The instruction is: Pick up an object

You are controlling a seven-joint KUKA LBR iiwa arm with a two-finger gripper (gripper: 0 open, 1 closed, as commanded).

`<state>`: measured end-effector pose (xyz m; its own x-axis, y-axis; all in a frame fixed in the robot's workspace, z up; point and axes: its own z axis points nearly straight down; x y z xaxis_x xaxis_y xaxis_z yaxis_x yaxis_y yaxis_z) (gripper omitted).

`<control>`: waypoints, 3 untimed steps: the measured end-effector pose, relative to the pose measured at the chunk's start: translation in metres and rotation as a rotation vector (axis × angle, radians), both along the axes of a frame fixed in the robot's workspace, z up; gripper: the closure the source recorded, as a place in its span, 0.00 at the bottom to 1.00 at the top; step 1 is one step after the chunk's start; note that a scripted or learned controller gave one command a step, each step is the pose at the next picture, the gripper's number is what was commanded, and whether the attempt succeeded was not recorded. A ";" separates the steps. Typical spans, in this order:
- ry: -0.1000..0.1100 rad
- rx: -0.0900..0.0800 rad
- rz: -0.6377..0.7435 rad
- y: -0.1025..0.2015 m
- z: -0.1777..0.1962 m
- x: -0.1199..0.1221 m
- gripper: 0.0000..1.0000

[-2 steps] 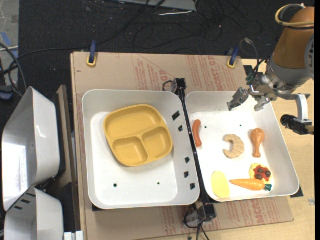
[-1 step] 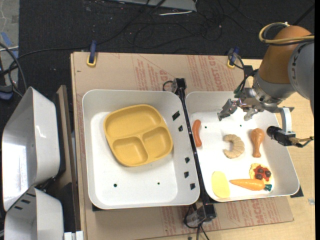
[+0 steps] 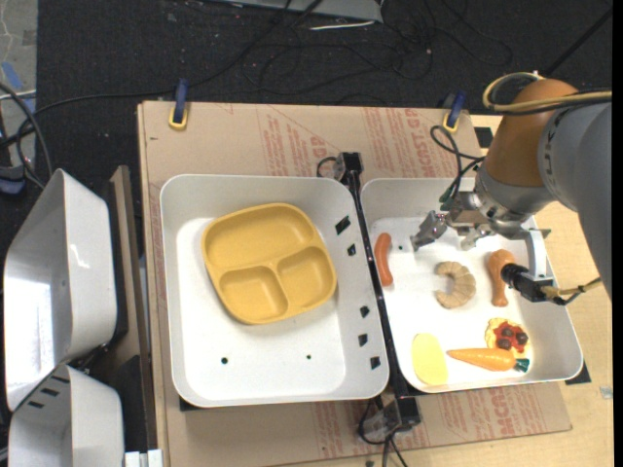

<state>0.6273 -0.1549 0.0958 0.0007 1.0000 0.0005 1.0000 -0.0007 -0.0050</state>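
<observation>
I see the pincer (image 3: 458,230) hanging low over the right bin (image 3: 404,197), near its back wall. Its fingers look spread with nothing between them, though the angle is poor. The croissant (image 3: 455,284) lies just in front of it, the sausage (image 3: 384,259) to its left. The left bin (image 3: 185,358) holds a yellow divided plate (image 3: 269,261). Both bins sit on the cardboard-covered desk (image 3: 292,129); cables (image 3: 292,52) cross the dark floor behind.

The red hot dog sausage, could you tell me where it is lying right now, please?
The red hot dog sausage lies in the right white bin, close to its left wall, left of the tan croissant and the gripper.
</observation>
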 end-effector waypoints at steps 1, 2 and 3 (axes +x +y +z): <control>-0.007 -0.002 0.000 0.000 0.014 0.002 1.00; -0.007 -0.002 0.003 0.006 0.068 0.010 1.00; -0.011 -0.002 0.004 0.008 0.112 0.016 1.00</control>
